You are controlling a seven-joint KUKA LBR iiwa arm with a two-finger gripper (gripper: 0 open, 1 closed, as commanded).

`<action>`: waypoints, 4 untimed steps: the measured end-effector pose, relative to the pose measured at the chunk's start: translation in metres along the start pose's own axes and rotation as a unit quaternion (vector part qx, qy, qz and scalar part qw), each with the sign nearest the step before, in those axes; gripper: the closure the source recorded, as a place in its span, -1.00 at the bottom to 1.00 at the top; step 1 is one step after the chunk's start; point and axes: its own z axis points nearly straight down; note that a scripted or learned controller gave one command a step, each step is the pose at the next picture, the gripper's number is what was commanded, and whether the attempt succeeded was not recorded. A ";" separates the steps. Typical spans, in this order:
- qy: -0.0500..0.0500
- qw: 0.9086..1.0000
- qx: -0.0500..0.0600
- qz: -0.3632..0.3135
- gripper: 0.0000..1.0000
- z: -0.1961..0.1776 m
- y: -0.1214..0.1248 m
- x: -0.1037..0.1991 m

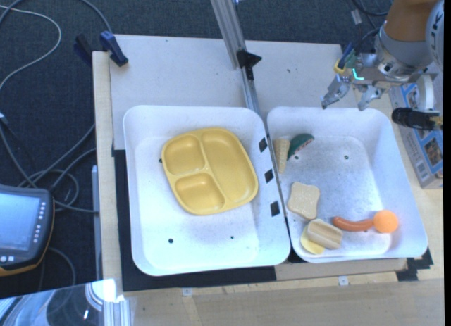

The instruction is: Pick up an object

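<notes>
My gripper (347, 98) hangs above the far rim of the right bin (402, 155), open, with nothing between its fingers. Inside that bin lie a green and red watermelon slice (301, 142) near the far left corner, a slice of toast (304, 200) below it, a small sandwich-like block (322, 235) at the near edge, an orange ball (385, 221) and an orange sausage (352, 224) beside it. All of them lie well nearer the camera than the gripper.
The left bin (141, 177) holds a yellow divided plate (208, 170). A metal pole (225, 15) slants down between the bins. A blue clamp (113, 46) sits at the bench's far left corner, a screen (21, 226) at the left edge.
</notes>
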 end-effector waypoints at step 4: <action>0.000 1.000 -0.001 0.000 1.00 0.116 -0.008 0.005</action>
